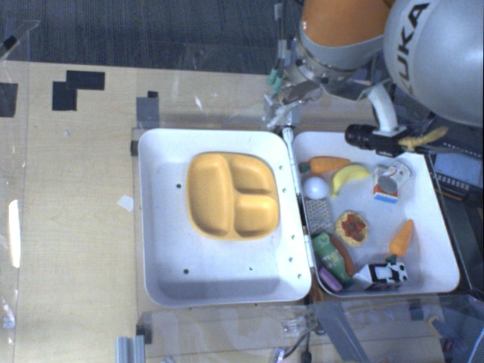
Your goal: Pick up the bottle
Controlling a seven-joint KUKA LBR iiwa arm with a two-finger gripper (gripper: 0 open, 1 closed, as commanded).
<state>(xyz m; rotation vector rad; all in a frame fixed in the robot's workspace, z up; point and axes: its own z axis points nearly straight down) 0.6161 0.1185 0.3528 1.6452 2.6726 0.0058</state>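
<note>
A small green item [325, 246] that looks like the bottle lies in the front left part of the right bin [442, 237]. It is packed between a red sausage-like piece [345, 259] and a purple piece [329, 278]. My gripper [282, 106] hangs over the back rim where the two bins meet. It is well behind the green item and nothing shows in its grasp. The grey and orange arm [355, 13] covers the top right of the view.
The left bin [162, 271] holds a yellow divided tray [231, 195]. The right bin also holds two carrots [328, 165] [401, 237], a yellow fruit [350, 177], a white ball [315, 188], a small carton [387, 181], a grater [319, 216], a toy pizza [352, 228] and a black-and-white carton [387, 274].
</note>
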